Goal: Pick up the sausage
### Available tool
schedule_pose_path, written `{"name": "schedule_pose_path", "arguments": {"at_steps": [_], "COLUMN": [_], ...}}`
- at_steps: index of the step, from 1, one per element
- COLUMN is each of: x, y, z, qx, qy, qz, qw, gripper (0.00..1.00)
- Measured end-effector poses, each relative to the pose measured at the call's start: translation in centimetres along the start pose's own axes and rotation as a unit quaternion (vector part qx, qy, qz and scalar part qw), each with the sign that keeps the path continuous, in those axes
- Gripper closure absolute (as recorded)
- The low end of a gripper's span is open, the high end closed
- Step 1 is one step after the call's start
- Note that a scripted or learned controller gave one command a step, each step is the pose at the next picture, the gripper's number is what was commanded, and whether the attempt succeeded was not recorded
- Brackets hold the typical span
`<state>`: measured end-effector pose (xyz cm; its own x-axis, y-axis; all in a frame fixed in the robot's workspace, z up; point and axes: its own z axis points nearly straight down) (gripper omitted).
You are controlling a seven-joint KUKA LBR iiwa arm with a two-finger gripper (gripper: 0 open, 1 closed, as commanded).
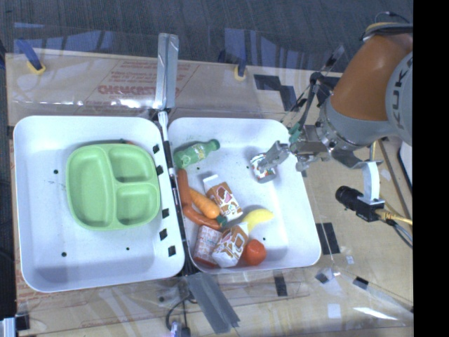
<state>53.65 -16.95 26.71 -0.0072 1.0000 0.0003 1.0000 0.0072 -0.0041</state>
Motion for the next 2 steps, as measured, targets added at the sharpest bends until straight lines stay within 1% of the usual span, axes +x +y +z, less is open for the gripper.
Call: {"name": "schedule_pose_path", "arguments": {"at_steps": [1, 2], "x": [5.7, 7.3], "y": [-0.3, 3.9], "z": [5.1, 17.0], "qx": [0.0, -0.007], "qy": [0.0, -0.001], "qz": [-0.156, -0.138], "qw": [0.9878, 0.9905], "gripper": [0.0, 0.0]}}
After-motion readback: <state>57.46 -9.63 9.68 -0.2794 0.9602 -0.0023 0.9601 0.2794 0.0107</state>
